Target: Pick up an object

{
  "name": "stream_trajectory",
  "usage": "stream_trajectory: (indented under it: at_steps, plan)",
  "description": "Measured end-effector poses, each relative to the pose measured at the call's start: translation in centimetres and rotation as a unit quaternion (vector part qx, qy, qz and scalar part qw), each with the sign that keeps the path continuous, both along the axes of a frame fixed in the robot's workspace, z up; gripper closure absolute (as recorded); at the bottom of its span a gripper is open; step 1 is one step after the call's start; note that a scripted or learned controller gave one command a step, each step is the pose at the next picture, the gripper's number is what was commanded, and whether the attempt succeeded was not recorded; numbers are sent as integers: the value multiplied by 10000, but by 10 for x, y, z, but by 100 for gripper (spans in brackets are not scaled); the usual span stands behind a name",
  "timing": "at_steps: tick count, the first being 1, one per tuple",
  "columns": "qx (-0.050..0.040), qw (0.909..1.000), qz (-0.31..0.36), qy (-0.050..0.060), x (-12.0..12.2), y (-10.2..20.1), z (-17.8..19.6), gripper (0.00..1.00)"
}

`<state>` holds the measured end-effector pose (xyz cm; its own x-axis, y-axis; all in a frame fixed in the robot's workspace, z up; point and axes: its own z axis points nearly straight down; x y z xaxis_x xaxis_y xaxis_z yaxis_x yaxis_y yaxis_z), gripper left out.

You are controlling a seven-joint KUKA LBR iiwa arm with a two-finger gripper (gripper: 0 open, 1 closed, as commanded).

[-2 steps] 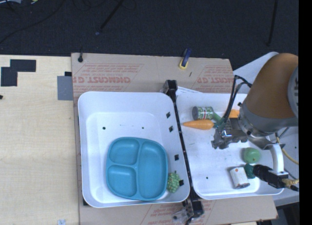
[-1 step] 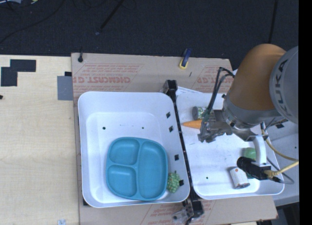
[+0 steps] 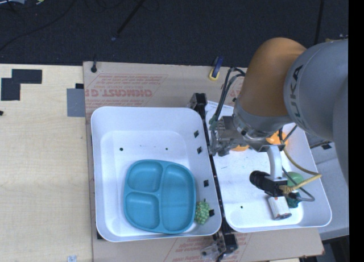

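My gripper (image 3: 280,209) hangs low over the right bin (image 3: 244,221), near its front right corner. A small green thing (image 3: 295,179) lies just to the right of the wrist. An orange thing (image 3: 276,138) peeks out from under the arm at the back of that bin and is mostly hidden. In the left bin (image 3: 108,141) a blue divided plate (image 3: 159,195) lies flat, with a bumpy green cluster (image 3: 202,212) against its right edge. Nothing shows plainly held by the gripper.
The grey and orange arm (image 3: 284,90) covers the back of the right bin. Both bins rest on a cardboard sheet (image 3: 131,87) on the wooden bench (image 3: 40,170). The wall between the bins runs close to the green cluster.
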<state>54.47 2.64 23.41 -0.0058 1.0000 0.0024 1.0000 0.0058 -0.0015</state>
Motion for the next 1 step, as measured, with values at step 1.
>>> stream_trajectory:
  at_steps: [1]
  plan:
    - [-8,10000,-19,21,-4,30,-12,100]
